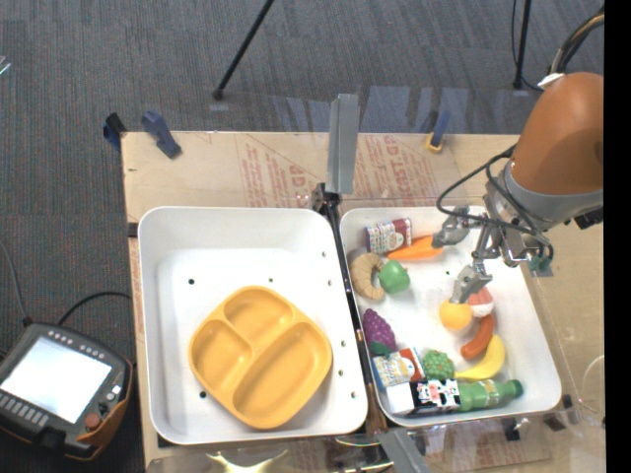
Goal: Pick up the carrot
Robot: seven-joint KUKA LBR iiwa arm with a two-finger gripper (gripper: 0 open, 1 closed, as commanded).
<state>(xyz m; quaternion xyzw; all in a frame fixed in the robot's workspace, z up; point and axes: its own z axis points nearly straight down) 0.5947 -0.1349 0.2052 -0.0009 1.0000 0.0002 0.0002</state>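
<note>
You see the carrot lying in the right bin, near its back wall, just beside the small can and touching nothing of the arm. The gripper hangs lower in this bin, with its fingers spread apart and holding nothing, right above the orange and a red-white piece (I cannot tell what this one is). Well apart from the carrot, toward the front, you find the sausage, the banana, the green bottle and the grapes. In the left bin rests the yellow divided plate.
</note>
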